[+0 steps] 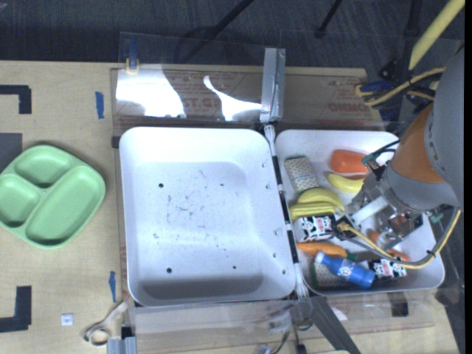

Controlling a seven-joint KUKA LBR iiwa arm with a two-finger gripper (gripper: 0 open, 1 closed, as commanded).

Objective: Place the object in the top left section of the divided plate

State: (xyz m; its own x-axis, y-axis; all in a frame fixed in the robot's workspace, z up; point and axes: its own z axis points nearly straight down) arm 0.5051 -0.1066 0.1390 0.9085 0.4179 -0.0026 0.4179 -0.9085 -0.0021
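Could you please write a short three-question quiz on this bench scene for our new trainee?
1. True or false: the green divided plate sits inside the left bin.
2. Which bin is the arm's pincer over? A) left bin B) right bin C) neither
3. Fill in: the yellow banana lies in the ____ bin.

Key
1. False; the plate rests on the wooden bench, to the left of both bins.
2. B; the pincer is down among the objects in the right bin.
3. Right; it lies beside the black-and-white carton.
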